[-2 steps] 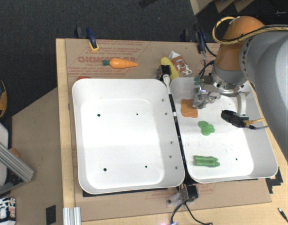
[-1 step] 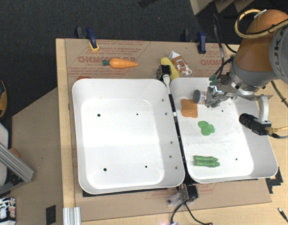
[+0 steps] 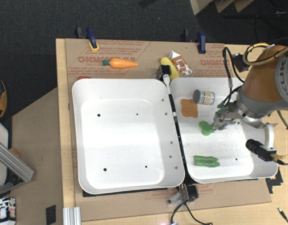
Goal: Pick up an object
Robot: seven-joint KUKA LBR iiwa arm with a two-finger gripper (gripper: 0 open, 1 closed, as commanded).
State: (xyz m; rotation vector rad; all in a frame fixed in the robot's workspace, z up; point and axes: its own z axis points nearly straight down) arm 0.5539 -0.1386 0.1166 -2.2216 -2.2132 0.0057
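We are observing the two-finger gripper (image 3: 218,124) hovering in the right white bin (image 3: 237,170), touching a small bright-green plastic piece (image 3: 206,128). We cannot tell its state. A brown toast-like slab (image 3: 189,108) is lying nearby.

A: Which zones offer free passage?

B: The left bin (image 3: 120,135) has an open floor from wall to wall. In the right bin (image 3: 237,165), the near right floor is open.

A: What obstructs the right bin?

B: The arm (image 3: 263,90) crosses its right side. A small jar (image 3: 203,97) and a brown piece (image 3: 189,108) occupy the far end, a bright green object (image 3: 206,128) lies mid-floor by the pincer (image 3: 222,122), and a green pickle-shaped object (image 3: 206,161) lies near the front wall.

A: And behind the bins?

B: A carrot (image 3: 120,63) and a banana (image 3: 167,65) lie on the bench (image 3: 64,78).
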